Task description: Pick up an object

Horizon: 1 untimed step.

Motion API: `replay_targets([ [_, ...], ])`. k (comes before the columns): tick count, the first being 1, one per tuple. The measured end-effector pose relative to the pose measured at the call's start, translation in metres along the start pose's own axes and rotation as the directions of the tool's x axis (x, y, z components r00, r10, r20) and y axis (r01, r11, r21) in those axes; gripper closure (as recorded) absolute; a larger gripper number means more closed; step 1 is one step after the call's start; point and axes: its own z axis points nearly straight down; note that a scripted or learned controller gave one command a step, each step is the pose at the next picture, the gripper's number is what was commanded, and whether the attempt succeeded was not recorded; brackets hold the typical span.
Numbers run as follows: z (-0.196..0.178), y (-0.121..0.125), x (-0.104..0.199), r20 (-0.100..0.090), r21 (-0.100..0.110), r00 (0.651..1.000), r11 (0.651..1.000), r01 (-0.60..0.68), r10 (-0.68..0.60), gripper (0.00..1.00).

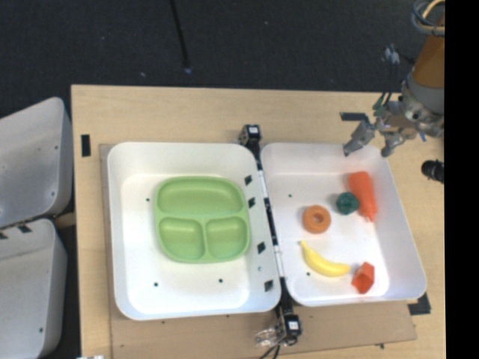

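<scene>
My gripper (pixel 372 145) hangs over the far right corner of the right bin (pixel 299 163), its two fingers spread open with nothing between them. Below it in that bin lie an orange carrot (pixel 363 194), a dark green round piece (pixel 346 203), an orange ring (pixel 316 219), a yellow banana (pixel 324 262) and a small red piece (pixel 364 277). The carrot is the nearest of these to the gripper, a short way toward the front.
The left bin (pixel 135 275) holds a green divided plate (pixel 202 218). A black clip row (pixel 263 215) joins the two bins. Wooden bench (pixel 150 111) runs around them, with white panels (pixel 30 170) at the far left.
</scene>
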Motion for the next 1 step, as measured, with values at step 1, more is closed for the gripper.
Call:
replay_targets([
  [1, -0.0093, 0.0027, 0.0004, 0.004, -0.014, 1.0, 1.0, 0.004, -0.004, 0.0],
])
